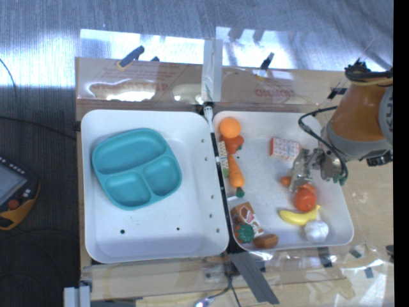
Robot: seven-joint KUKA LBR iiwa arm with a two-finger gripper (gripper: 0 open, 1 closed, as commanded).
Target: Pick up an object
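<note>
While the arm [364,117] comes in from the right, we've got the claw [305,174] hanging low over the right bin [268,117], just above a red tomato-looking thing [306,198]. We can't tell if the claw is wide or pinched, it's too blurry down there, and nothing obviously sits between its tips. A small orange bit [285,181] lies just left of it.

Closest long item is the banana [298,217], lying roughly left-right along the bin's near edge, tip curling up toward the right, touching the tomato above it and a white ball [316,230] at its right end. A carrot [236,173] runs near-to-far along the bin's left wall, with an orange ball [229,128] at the far end. A pink-white box [284,148] sits mid-bin with open floor around it. A printed packet [245,221] and a brown piece [266,240] crowd the near left corner.

Over in the left bin [185,235] we see a teal divided plate [135,167], plenty of bare floor on its near side.
</note>
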